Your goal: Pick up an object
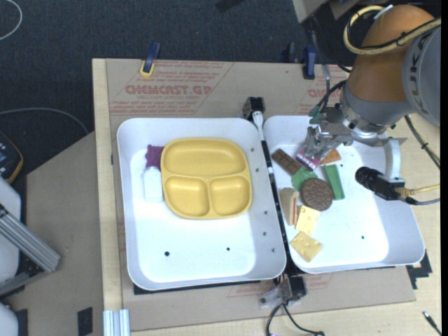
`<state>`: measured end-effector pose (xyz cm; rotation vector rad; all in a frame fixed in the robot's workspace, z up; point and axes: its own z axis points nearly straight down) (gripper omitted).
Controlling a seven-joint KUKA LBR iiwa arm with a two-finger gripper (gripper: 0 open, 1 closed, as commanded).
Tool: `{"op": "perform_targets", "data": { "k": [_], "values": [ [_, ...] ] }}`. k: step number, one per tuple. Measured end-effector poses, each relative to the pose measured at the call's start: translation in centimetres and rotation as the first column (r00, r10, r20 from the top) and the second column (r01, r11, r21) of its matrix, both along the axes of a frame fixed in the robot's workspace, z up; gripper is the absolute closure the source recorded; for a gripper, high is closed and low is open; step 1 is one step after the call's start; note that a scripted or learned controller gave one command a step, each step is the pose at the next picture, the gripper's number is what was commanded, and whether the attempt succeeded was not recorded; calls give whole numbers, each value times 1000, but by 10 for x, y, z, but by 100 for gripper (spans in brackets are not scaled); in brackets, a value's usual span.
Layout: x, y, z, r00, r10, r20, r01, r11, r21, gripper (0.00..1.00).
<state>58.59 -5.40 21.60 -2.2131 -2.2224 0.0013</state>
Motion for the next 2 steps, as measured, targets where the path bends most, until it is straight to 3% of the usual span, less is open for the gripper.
{"op": "perform_targets", "data": {
  "k": [1, 2],
  "values": [
    [-15, 48, 3, 1000, 1, 1, -1, 1000, 0, 100],
    [-55, 86, 12, 1000, 0, -1, 0, 1000, -1, 100]
  ]
}}
